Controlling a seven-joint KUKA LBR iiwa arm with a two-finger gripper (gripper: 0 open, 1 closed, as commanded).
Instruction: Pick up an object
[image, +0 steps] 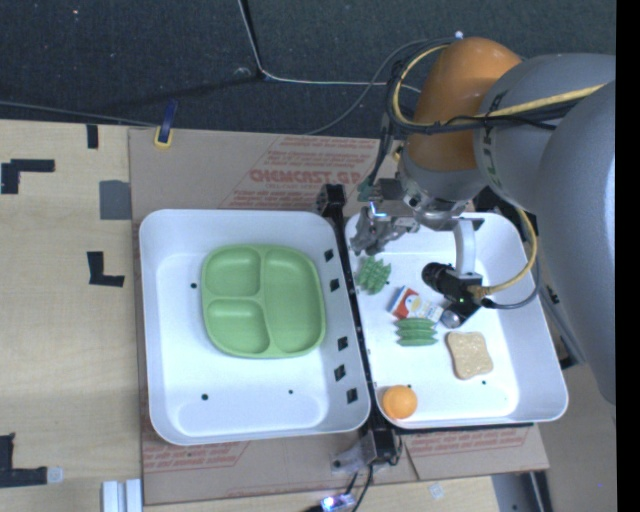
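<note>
Starting from the near edge of the right bin (520, 405), an orange fruit (400, 402) sits close to the near-left corner, and a slice of toast (469, 354) lies just right of it and a little farther in. Beyond those come a green pea pod (417, 333), lying with its long axis left to right, and touching its far side a small red and white carton (411, 302). Farther still, near the bin's left wall, is a green leafy toy (373, 274), its long axis running near to far with a slight tilt. The gripper (372, 232) hangs just beyond that leafy piece, at the far-left part of the same bin, below the orange band (452, 95) of the arm. Whether its fingers are spread or closed cannot be told, since they blur into the wrist hardware and cables, and nothing can be seen held between them. The relation that matters most is this: the leafy toy lies on the near side of the gripper, almost directly beneath it and close to the dividing wall, so it is probably the nearest candidate, needing only a short move toward the near side and a descent. The wall beside it may crowd one finger. The left bin (165, 330) holds a green divided plate (264, 301), well apart from the gripper.
</note>
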